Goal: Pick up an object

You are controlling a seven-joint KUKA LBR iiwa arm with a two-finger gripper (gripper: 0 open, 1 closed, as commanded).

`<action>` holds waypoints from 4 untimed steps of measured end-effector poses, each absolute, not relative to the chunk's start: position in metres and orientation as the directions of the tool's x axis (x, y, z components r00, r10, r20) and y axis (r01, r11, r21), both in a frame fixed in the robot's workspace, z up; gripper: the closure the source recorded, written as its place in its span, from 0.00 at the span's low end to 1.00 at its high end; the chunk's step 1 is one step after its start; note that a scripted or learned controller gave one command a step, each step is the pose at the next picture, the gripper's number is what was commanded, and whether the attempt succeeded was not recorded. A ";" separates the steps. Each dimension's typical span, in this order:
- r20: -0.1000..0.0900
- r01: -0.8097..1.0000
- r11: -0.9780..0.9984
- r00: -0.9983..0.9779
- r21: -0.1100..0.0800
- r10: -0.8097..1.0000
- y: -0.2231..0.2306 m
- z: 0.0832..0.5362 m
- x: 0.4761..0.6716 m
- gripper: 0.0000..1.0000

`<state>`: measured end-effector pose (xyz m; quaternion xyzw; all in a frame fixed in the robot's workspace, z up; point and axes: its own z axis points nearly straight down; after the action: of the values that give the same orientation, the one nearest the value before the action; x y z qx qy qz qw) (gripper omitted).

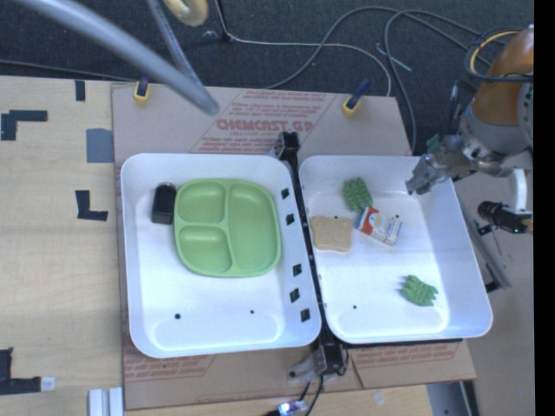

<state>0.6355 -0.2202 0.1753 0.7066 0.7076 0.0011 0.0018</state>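
Down at the near side of the right bin (468, 319) lies a green toy (419, 290), well apart from the gripper (422, 180) waiting over the far right rim, grasping nothing I can see.

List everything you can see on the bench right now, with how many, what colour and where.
Bins: 2, white, side by side on the bench.
Divided plate: 1, light green, left bin.
Small block: 1, black, left bin, touching the plate's left edge.
Leafy toys: 2, green, right bin, one near the top, one lower right.
Bread-like slice: 1, tan, right bin, left side.
Small carton: 1, white with red, right bin, centre.
Cardboard sheet: 1, brown, under the bins.
Arm: 1, grey and orange, at the right.
Gripper: 1, over the right bin's upper right rim.
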 end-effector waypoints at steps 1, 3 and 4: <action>-0.002 1.000 0.002 -0.002 0.006 1.000 -0.219 0.237 0.644 1.00; 0.000 1.000 0.004 -0.004 -0.001 1.000 -0.176 0.254 0.625 1.00; 0.000 1.000 0.005 -0.005 -0.001 1.000 -0.127 0.260 0.607 1.00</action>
<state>0.6075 -0.1270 0.2596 0.7055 0.7087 -0.0003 -0.0006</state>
